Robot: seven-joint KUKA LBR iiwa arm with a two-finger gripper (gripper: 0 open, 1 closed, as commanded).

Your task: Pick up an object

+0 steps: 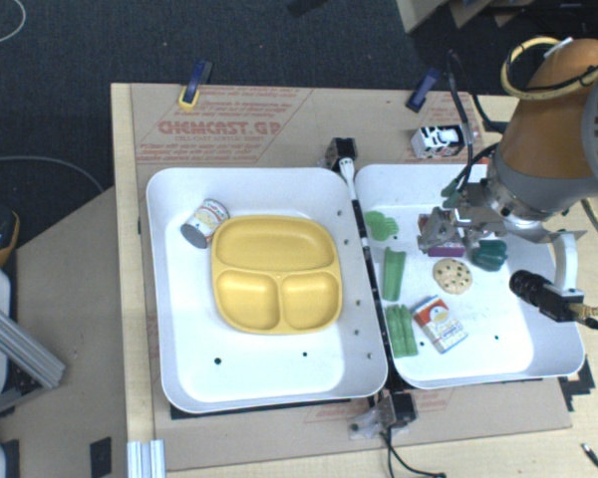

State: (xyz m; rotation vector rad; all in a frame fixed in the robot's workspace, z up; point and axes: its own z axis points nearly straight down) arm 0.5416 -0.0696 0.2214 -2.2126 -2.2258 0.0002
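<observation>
the gripper (441, 229) hangs low over the right bin (538, 361), near its upper middle; whether it is released or clenched i cannot tell; nothing shows in its grasp; just below it lies a round cookie (451, 275), with a dark teal block (489, 255) beside it; the cookie looks light, stiff and flat, probably hard to pinch except across its rim; the teal block seems chunkier and likely easier to take by opposite sides; the yellow tray (276, 272) sits in the left bin (179, 347).
</observation>
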